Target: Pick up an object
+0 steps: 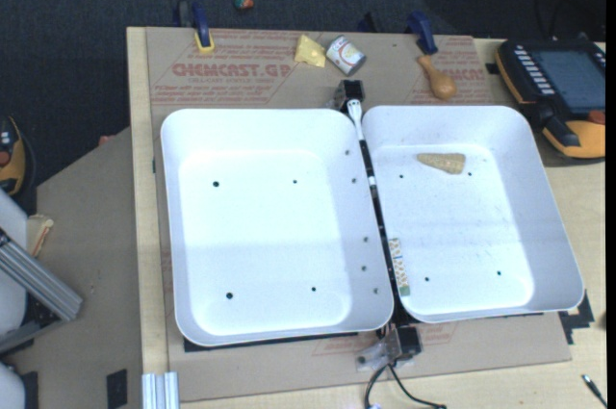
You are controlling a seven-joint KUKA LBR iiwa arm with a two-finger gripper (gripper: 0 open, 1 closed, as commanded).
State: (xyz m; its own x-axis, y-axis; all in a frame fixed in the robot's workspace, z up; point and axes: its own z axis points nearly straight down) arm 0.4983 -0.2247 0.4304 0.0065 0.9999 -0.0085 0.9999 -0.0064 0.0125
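two white bins [192,234], one tan object [441,163] in the right one

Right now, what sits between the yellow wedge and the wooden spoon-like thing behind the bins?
In the camera view, a small white box lies between the yellow wedge and the wooden piece, close beside the wedge.
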